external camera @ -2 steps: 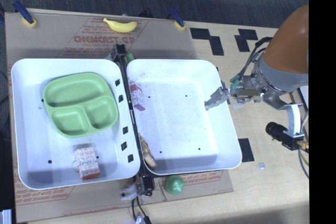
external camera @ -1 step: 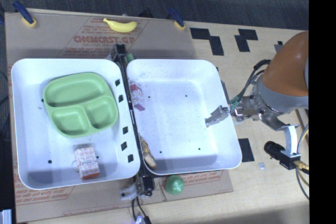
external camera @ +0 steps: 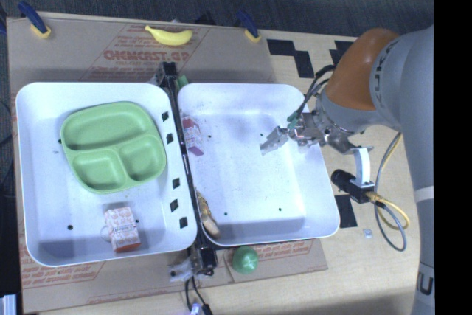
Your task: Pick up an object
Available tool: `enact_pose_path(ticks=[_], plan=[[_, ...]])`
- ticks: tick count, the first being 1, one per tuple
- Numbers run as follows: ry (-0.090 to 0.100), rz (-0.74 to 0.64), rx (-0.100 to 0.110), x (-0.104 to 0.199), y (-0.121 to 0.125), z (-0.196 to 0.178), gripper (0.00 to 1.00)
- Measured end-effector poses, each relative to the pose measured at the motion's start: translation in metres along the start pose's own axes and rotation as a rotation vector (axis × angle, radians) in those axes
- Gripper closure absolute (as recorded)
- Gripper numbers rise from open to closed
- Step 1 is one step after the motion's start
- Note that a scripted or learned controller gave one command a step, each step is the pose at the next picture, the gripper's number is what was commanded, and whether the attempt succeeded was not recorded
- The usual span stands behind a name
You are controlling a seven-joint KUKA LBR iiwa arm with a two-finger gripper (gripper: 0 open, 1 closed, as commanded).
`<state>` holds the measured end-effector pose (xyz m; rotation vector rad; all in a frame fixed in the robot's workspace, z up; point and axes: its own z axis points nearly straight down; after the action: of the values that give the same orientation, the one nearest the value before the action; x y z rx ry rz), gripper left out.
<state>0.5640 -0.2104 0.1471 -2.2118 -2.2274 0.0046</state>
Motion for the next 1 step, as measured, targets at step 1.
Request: enact_pose_path(ticks=[1], plan=[[0.001, 0.001, -0.004, -0.0006, 0.0293, -0.0117, 0.00]])
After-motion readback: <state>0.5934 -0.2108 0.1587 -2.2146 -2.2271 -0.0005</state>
